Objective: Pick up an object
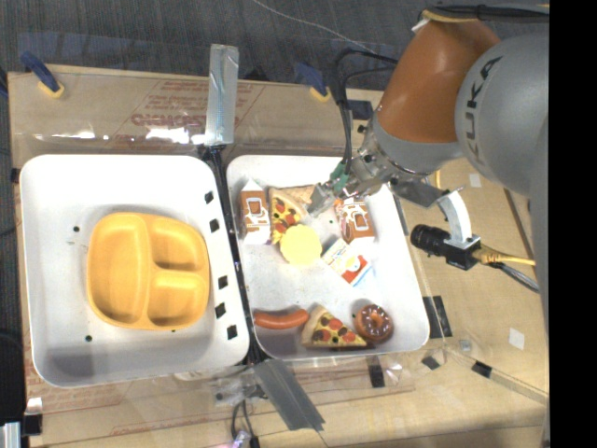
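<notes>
Over the right bin's [410,278] upper edge hangs the gripper [338,187], its opening impossible to tell; it should drop squarely onto the small carton [355,219] just below, avoiding the neighbouring yellow disc [300,245].

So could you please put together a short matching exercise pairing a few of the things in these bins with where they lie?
Things:
1. yellow tray
2. donut
3. sausage
4. yellow disc

Places:
A. right bin, near right corner
B. left bin
C. right bin, middle
D. right bin, near edge, left of the pizza slice

Pairs: 1-B, 2-A, 3-D, 4-C
</notes>
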Controlling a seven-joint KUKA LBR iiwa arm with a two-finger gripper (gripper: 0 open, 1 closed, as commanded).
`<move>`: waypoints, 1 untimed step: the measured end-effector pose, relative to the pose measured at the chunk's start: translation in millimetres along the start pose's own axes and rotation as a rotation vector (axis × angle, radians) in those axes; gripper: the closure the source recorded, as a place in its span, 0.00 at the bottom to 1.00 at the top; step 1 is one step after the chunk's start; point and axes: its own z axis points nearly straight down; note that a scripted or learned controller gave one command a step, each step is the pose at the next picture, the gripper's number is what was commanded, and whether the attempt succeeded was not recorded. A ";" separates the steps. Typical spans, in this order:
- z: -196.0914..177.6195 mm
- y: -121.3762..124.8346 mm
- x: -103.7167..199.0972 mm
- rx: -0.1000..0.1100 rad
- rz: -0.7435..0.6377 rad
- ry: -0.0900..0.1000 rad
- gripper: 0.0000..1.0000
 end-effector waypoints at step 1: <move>18.8 -56.4 2.0 0.005 0.169 0.002 1.00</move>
